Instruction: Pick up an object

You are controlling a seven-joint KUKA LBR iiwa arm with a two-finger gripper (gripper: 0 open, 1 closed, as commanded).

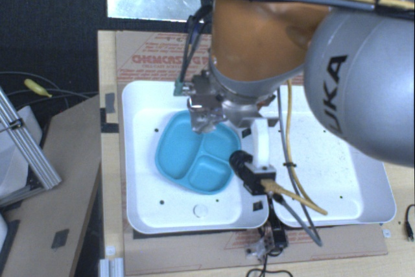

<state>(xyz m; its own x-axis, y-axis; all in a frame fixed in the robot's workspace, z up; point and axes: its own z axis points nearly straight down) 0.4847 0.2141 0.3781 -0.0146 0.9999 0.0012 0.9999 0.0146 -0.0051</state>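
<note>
The grey arm with its orange band reaches over the left shallow white bin (139, 139), its two-finger gripper (206, 121) down at the upper edge of a light blue plastic divided plate (191, 156) lying flat in that bin. Whether the hand is spread or pinching the plate's rim, I cannot tell

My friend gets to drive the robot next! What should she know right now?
Gripper: low over the left white bin, at the far rim of the blue plastic divided plate; I can't tell whether it is open or shut.
Plate: flat in the left bin.
Right white bin: beside it, partly under the arm.
Done: gripper brought to the plate.
Left: grip and lift it.
</note>
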